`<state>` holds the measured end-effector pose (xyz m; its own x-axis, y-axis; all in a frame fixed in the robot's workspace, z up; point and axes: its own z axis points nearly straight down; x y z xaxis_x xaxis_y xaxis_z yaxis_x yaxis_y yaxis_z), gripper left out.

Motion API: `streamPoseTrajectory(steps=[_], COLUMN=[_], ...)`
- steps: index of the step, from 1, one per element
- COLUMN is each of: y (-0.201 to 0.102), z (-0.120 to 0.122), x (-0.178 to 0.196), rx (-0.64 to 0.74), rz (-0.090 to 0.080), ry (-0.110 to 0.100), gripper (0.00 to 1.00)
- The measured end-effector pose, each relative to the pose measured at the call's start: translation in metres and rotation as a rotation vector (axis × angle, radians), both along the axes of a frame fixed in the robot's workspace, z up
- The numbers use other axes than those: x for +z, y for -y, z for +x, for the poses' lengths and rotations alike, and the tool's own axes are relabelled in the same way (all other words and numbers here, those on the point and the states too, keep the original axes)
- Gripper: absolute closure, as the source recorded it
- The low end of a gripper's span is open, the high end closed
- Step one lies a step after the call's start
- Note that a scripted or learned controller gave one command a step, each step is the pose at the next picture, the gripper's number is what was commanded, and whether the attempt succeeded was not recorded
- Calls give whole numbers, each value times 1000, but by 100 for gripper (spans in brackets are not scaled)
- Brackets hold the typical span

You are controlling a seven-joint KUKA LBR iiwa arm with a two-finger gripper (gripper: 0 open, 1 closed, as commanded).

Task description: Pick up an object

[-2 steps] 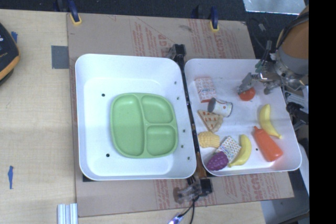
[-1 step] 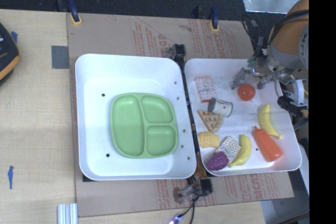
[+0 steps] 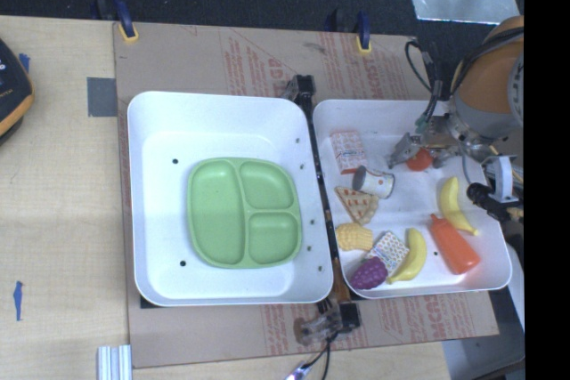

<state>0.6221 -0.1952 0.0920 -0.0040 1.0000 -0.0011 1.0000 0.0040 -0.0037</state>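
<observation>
My gripper (image 3: 424,150) hangs low over the back of the right bin (image 3: 499,276), reaching in from the right. Its two grey fingers stand apart on either side of a small red toy (image 3: 419,161), which lies on the bin floor between them. The jaws look spread wider than the toy and not closed on it. Part of the red toy is hidden under the gripper body.
The right bin also holds a white packet (image 3: 347,149), a small can (image 3: 378,182), a waffle wedge (image 3: 356,205), corn (image 3: 354,237), a purple fruit (image 3: 369,273), two bananas (image 3: 411,255) (image 3: 454,205) and an orange carrot-like piece (image 3: 456,249). A green divided plate (image 3: 242,211) lies in the left bin (image 3: 151,129).
</observation>
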Motion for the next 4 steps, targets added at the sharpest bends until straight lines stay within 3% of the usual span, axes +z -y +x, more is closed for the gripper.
streamPoseTrajectory(steps=[1, 2, 3, 4], y=[17, 17, 17, 17], z=[-85, -13, 32, 7], x=[0, 5, 0, 0], rx=[0, 0, 0, 0], rz=[0, 1, 1, 0], ry=[0, 2, 2, 1], gripper=[0, 0, 0, 0])
